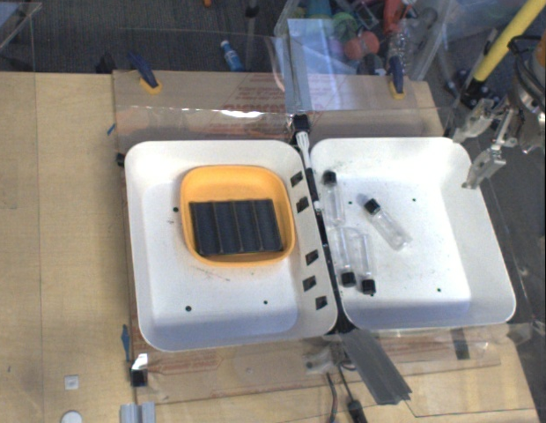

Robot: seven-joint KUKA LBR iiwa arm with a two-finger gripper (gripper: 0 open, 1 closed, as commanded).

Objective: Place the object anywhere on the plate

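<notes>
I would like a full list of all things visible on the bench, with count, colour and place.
bins: two, white, side by side on the bench
plate: one, orange, in the left bin
ribbed block: one, dark grey, lying on the plate
vials: four as far as I can tell, clear with black caps, in the right bin, mostly near its left wall
clear box: one, holding colourful items, behind the bins
gripper: one, grey metal, above the right bin's far right corner, nothing seen between its fingers
</notes>
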